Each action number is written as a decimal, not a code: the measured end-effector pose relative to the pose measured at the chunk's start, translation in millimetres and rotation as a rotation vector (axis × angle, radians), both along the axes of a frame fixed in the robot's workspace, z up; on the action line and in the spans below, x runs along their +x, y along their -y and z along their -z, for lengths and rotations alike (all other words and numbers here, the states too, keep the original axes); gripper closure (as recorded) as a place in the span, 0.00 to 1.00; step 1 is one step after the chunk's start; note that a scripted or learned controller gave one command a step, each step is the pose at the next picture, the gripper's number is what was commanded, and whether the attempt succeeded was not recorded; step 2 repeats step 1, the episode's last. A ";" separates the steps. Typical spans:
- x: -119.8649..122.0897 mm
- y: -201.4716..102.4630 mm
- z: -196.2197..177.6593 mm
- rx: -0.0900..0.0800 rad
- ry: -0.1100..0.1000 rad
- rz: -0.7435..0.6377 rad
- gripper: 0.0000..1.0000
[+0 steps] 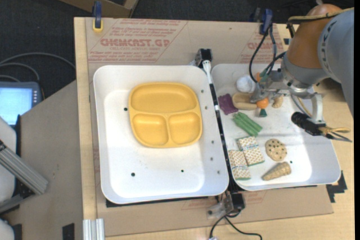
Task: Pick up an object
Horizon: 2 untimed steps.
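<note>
Nearest me, along the near edge of the right bin (pixel 329 174), lie a toy ice-cream cone (pixel 277 171) and two patterned crackers (pixel 251 151), with a speckled cookie (pixel 275 149) just behind the cone. Farther back, the gripper (pixel 266 93) sits low over the far part of that bin, right by a small orange piece (pixel 261 103) and a tan roll (pixel 244 101). Whether it is open, closed or gripping anything I cannot tell from this angle. A purple piece (pixel 226 104) lies just left of the roll and a white ball (pixel 243 84) just beyond it. A green ribbed piece (pixel 247 123) lies nearer, between roll and crackers. Over in the left bin (pixel 107 137) a yellow divided plate (pixel 165 114) sits toward the far side. Both bins rest on a brown board (pixel 140 36).
</note>
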State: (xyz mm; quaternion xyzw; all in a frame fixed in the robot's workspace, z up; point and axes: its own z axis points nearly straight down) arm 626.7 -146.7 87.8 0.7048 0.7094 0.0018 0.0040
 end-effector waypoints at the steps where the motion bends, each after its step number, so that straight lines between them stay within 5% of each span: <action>1: -17.9 -84.6 -102.8 0.004 -0.001 0.000 1.00; 2: -17.9 -84.6 -102.8 0.004 -0.001 0.000 1.00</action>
